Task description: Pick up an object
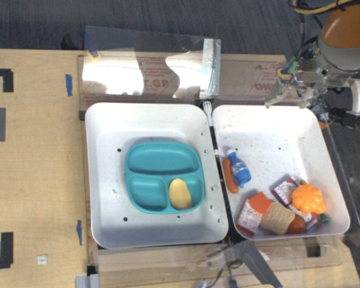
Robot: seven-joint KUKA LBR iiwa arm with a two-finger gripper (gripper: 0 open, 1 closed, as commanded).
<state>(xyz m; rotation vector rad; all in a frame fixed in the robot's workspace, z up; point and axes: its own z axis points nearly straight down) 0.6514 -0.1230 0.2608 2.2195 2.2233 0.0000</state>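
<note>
Your gripper (293, 90), whose state I cannot tell, hangs over the right bin's (270, 131) far rim, with the blue bottle (239, 168) lying toward the near-left.

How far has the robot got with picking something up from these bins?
Nothing looks picked yet. The gripper hangs above the far edge of the right bin, with nothing visible between its fingers. The small bottle, the orange toy and the packets lie in that bin. A yellow potato-like piece sits in the teal tray in the left bin. Reaching down, gripping and lifting remain.
</note>
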